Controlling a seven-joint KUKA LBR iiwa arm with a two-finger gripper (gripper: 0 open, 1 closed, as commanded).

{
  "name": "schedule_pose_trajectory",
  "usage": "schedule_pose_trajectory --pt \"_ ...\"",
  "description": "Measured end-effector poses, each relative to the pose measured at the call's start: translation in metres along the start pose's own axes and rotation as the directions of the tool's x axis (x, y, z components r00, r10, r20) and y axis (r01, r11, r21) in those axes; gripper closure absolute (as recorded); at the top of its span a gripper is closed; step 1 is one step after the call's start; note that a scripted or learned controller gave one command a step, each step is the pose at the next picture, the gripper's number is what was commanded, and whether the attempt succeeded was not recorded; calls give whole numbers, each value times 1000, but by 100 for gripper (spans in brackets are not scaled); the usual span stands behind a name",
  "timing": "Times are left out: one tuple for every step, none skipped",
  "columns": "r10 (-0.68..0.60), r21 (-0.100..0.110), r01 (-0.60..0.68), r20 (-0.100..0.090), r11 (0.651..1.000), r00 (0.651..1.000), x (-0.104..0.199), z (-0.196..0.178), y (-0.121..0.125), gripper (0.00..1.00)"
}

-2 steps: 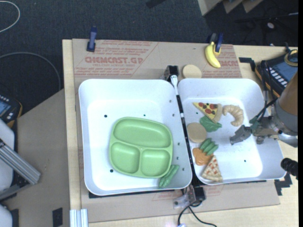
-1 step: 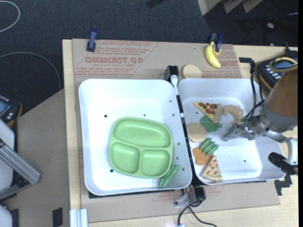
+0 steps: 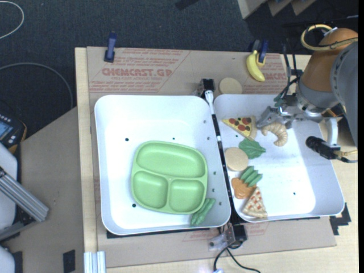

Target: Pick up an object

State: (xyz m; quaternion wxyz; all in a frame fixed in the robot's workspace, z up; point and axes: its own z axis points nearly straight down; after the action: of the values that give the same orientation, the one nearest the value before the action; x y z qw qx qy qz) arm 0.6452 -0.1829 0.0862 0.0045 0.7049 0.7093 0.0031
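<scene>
Croissant (image 3: 277,133) — lying just below the gripper (image 3: 274,117); approach step judged in hand. Finger state cannot be told. Next called for — descent and closure.

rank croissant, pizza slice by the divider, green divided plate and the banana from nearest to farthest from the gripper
Gripper in the right bin:
1. croissant, right beside it
2. pizza slice, toward the divider
3. banana, on the bench behind the bins
4. green divided plate, left bin

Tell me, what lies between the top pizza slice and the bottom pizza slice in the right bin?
In the camera view, going down: a green leaf, a round cookie, then a carrot. Top slice, bottom slice.
</scene>
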Motion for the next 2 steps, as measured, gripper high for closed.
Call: schedule_pose_trajectory --pt "4 4 -4 1 1000 1000 -2 -11 -3 100" --pt "3 15 -3 -6 1000 1000 59 -28 -66 100"
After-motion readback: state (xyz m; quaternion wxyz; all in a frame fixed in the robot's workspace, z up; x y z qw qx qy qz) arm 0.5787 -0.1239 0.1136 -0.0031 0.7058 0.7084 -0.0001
